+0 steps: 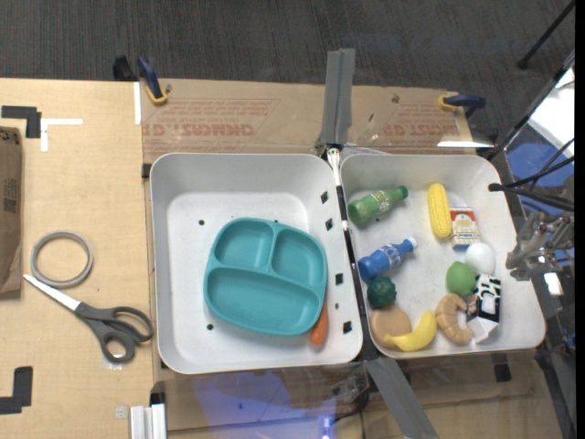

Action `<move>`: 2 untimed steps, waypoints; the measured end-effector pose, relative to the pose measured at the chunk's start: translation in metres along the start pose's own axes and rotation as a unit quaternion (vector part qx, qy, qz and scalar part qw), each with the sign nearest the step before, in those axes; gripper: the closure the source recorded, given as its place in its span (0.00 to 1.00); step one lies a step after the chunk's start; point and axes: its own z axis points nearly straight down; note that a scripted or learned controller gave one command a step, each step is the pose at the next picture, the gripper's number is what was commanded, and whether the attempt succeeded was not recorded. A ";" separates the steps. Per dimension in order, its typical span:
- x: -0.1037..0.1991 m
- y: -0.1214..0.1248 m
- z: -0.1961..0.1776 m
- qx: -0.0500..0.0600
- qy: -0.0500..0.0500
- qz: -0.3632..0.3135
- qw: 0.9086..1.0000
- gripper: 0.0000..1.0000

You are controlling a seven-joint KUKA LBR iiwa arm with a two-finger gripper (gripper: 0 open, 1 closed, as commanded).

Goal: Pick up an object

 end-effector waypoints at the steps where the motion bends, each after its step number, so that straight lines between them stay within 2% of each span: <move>1: -0.004 -0.011 0.135 0.002 -0.012 0.196 0.981 0.00; 2: 0.004 0.074 0.164 0.000 -0.001 0.144 0.990 0.00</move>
